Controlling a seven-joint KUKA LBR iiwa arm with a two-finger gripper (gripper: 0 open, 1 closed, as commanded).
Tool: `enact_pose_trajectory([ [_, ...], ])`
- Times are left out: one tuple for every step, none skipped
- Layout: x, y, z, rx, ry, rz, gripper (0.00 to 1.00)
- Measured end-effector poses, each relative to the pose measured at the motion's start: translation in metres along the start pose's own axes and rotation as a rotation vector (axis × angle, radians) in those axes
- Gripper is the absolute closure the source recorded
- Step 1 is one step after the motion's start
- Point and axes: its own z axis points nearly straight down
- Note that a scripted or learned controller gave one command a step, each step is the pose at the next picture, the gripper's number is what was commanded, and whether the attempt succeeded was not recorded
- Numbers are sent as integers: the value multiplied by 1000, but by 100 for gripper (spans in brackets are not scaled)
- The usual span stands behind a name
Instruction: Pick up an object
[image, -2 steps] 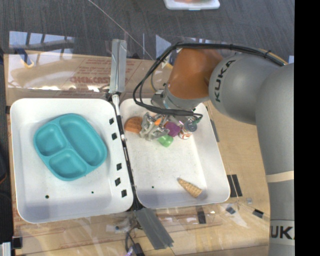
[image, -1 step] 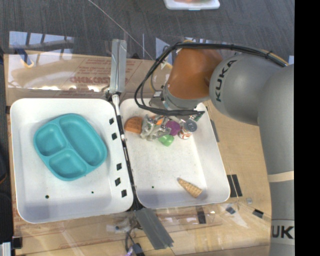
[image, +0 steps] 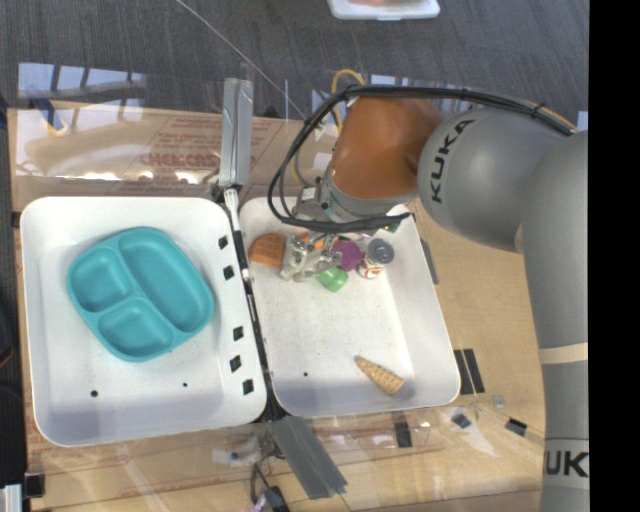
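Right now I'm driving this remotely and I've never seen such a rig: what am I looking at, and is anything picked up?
One camera looks down at a slant on a bench with two white bins. The grey and orange arm reaches in from the right, and its gripper is low over the far end of the right bin. Around it sits a small cluster: a brown piece, a purple piece, a green piece and a small can. A cone lies alone near the front. The left bin holds a teal divided plate. I cannot tell whether anything is gripped.
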Motion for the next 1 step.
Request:
enact_pose_trajectory([
  [-2,1,0,1,-1,-182,100],
])
